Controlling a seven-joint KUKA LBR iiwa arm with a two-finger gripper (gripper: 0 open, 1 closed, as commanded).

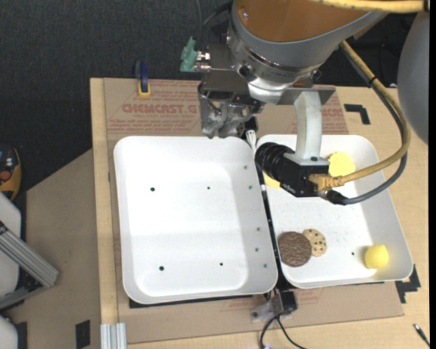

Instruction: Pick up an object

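Looking down from the fixed camera view, the grey arm with the orange band (300,17) is reaching in from the upper right and hanging over the back edge of the bench, its two-finger gripper (223,121) sitting above the far rim between the two bins. The fingers are pointing down against the brown cardboard sheet (163,109), and how far apart they are standing cannot be told from here; nothing is showing between them.

The shallow white plastic bin on the left (136,204) is lying bare apart from a few small dark dots on its floor. The shallow white plastic bin on the right (381,204) is holding the objects: a round dark brown cookie (294,249) touching a smaller pale speckled cookie (315,241) near the front, a small yellow ball (376,257) in the front right corner, and a yellow rounded piece (341,164) near the back. A black cylindrical fitting (285,168) with a tan hose (381,160) is hanging over that bin. A small blue and yellow clamp (142,77) is sitting at the cardboard's back edge.
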